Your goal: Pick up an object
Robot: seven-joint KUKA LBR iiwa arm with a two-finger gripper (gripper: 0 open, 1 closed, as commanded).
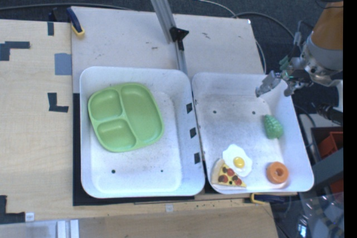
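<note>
The bench (139, 30) is the largest thing, a scuffed off-white board with a pale wooden surface (28, 120) to its left carrying dark tape marks; no writing, brand or label can be read anywhere. On the bench sit two shallow white bins side by side, touching along their inner rims. The left bin (92, 175) holds a light green divided tray (125, 116) with three compartments, lying flat in the upper left part of the bin. The right bin (223, 97) holds four small toy foods gathered toward its lower right: a green bumpy vegetable-like piece (273, 126) near the right wall, a fried egg (237, 160) below and left of it, a pizza slice (227, 174) touching the egg's lower edge near the front rim, and an orange ring-shaped doughnut (277, 173) just right of the egg, near the front right corner. A slanted metal rail (159, 0) crosses the bench from the top and ends at the seam between the bins. The arm (329, 30), with its orange band, comes in from the right, and its gripper (276, 83) hangs over the upper right corner of the right bin, above and apart from the green piece; it carries nothing that can be seen, and whether its pincer is spread or pressed together I cannot tell. A small blue and yellow clamp (75, 22) sits at the bench's upper left corner.
</note>
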